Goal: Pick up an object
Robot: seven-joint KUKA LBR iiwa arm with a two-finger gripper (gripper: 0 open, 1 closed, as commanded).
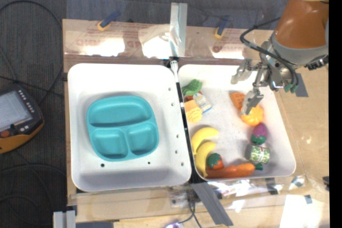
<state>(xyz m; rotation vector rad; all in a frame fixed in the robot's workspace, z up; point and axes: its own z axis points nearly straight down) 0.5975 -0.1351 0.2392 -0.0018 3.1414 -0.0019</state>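
My gripper point(244, 93) hangs over the upper right of the right bin point(224, 75), with its fingers spread open and nothing between them. One fingertip point(250, 105) sits just above a yellow-orange fruit point(253, 117). A small orange piece point(236, 97) lies just left of that finger. Below the fruit lie a purple eggplant point(259, 132) and a green-and-white can point(259, 154). Two bananas point(203, 141), a red fruit with a green top point(215, 160) and a carrot point(233, 170) lie along the bin's lower left and front.
A green leafy toy point(192, 86), a small printed pack point(202, 101) and a yellow block point(193, 111) sit by the divider. The left bin point(80, 83) holds a teal compartment tray point(123, 126). A handheld pendant point(16, 115) lies far left, off the bench.
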